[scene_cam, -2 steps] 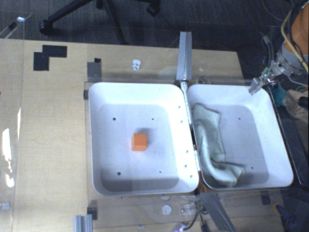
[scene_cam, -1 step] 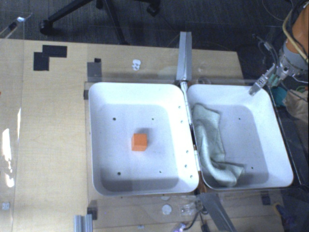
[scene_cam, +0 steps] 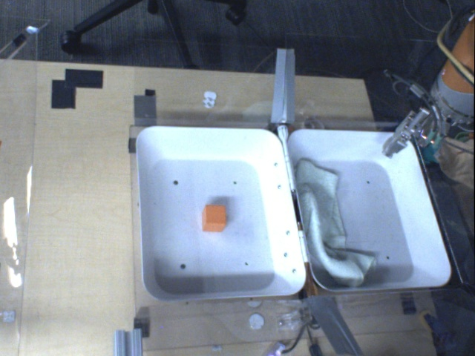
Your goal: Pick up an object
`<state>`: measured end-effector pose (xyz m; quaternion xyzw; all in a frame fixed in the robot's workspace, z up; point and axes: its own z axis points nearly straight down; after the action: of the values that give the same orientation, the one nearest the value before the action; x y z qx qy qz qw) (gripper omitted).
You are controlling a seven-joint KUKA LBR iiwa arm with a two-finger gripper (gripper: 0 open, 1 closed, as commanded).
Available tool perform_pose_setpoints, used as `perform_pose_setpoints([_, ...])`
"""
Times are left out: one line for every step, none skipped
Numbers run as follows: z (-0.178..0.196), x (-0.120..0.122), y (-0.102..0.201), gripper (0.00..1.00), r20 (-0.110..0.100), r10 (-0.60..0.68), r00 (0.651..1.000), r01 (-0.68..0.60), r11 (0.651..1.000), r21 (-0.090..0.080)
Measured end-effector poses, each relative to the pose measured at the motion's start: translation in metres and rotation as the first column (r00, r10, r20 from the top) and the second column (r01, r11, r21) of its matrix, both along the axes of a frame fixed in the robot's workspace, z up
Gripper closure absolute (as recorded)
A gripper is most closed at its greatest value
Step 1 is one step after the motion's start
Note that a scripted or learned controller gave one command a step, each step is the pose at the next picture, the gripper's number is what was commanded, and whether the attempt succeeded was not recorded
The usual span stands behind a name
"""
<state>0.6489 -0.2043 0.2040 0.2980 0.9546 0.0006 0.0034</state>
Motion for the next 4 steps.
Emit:
perform_pose_setpoints([-0.005,-0.02,-0.001,1.0,-0.001,0.296,0.955,-0.296,0.955,-0.001])
perform_pose_setpoints([-0.006,-0.041,-0.001,1.0,-0.001,0.484,0.875,-0.484,0.875,-0.002])
perform_pose_setpoints([-0.008,-0.054,-0.001,1.0,-0.002,0.695,0.719,-0.695,0.719,-0.002])
perform_pose_setpoints([0.005,-0.071,-0.001,1.0,-0.003,0.878,0.479,-0.878,0.479,-0.004])
